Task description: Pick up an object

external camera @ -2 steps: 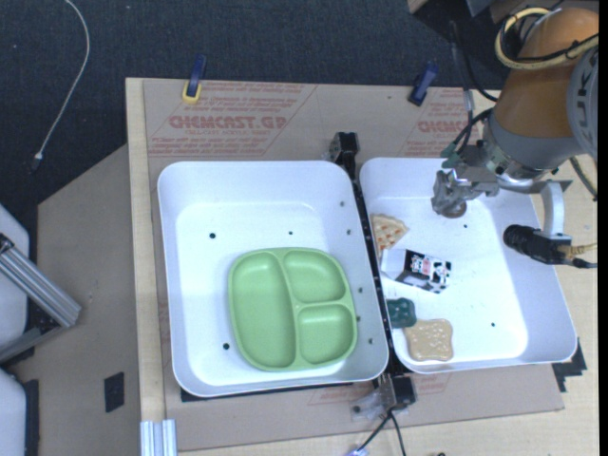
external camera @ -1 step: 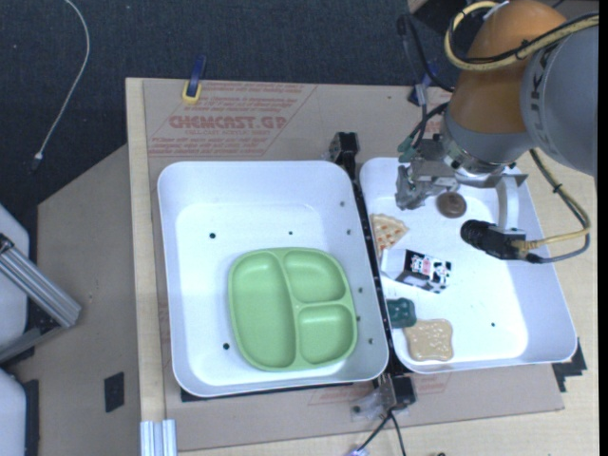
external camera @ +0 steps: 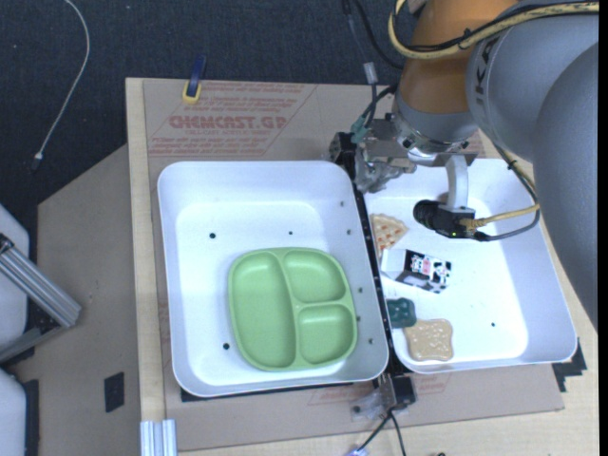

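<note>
**Tech:** At the left of the frame, your left bin (external camera: 180,198) carries just a green divided plate (external camera: 292,308). It's wide and smooth, and I'd guess a two-finger pinch would slide off it unless it caught the rim.

**Operator:** And the writing above it?

**Tech:** You can read red print on the cardboard sheet (external camera: 228,112) at upper centre: "CHEMCAST G.P." as far as I can make out. The smaller red lines around it are too blurred to read.

**Operator:** Where are the pickable things?

**Tech:** Your right bin (external camera: 513,302) has them all bunched near its left wall: a tan waffle-patterned piece (external camera: 388,229), a black-and-white printed card or packet (external camera: 424,270) whose markings I can't read, a small dark green item (external camera: 400,311), and a toast-shaped piece (external camera: 429,339).

**Operator:** And the gripper?

**Tech:** You'll find the gripper (external camera: 383,164) above the divider at the bins' top edge. Whether it's spread or closed, I cannot tell. Your risk, I'd judge: descending there it strikes the bin walls, and the objects hugging the wall leave little finger room.
</note>
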### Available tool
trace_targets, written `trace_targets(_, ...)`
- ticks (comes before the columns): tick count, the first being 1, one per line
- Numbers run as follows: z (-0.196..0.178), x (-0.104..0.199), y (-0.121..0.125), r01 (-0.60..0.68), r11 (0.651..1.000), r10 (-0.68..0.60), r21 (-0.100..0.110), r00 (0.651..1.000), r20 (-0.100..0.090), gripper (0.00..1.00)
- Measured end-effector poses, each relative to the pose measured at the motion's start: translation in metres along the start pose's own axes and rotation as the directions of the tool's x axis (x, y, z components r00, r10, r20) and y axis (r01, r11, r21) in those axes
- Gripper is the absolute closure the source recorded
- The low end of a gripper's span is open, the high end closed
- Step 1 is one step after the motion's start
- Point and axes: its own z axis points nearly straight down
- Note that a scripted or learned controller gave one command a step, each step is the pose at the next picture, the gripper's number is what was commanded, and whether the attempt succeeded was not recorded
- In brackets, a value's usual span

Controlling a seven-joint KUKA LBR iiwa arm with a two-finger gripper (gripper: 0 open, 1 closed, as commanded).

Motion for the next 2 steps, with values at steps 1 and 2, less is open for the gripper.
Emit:
trace_targets(1, -0.004, 0.049, 0.027, -0.001, 1.000, 0.001, -0.001, 1.000, 0.000, 1.00)
trace_targets(2, -0.013, 0.059, 0.014, -0.004, 1.000, 0.004, 0.005, 1.000, 0.000, 1.00)
